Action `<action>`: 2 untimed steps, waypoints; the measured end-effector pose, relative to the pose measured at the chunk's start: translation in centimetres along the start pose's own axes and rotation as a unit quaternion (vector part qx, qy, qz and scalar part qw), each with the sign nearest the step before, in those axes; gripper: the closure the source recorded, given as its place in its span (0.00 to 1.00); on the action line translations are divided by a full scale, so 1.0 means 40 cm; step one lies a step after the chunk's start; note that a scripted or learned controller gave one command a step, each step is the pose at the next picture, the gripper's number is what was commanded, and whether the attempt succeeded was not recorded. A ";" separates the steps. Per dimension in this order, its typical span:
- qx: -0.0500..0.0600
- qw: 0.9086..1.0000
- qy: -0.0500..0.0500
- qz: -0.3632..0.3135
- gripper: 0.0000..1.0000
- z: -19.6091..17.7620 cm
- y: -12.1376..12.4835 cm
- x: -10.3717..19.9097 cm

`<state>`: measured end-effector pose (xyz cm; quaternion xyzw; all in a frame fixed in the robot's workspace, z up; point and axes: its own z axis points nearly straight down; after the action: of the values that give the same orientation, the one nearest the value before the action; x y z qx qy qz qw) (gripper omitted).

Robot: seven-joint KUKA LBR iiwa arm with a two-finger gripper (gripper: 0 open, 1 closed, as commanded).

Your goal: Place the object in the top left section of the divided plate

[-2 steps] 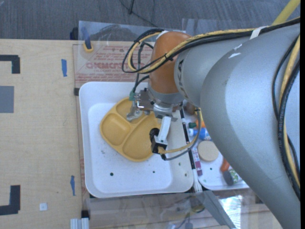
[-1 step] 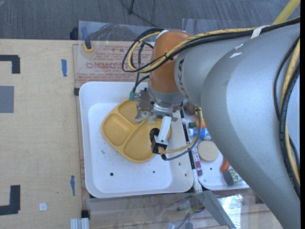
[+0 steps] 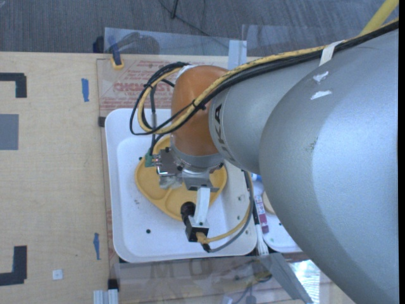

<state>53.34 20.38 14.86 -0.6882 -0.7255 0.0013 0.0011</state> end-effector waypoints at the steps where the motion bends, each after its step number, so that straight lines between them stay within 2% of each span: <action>1: -0.001 0.998 0.000 0.063 1.00 -0.182 -0.085 -0.201; 2: -0.001 1.000 0.000 0.019 1.00 0.094 -0.141 -0.097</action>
<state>47.89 16.22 11.10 -0.7017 -0.7124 0.0005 0.0006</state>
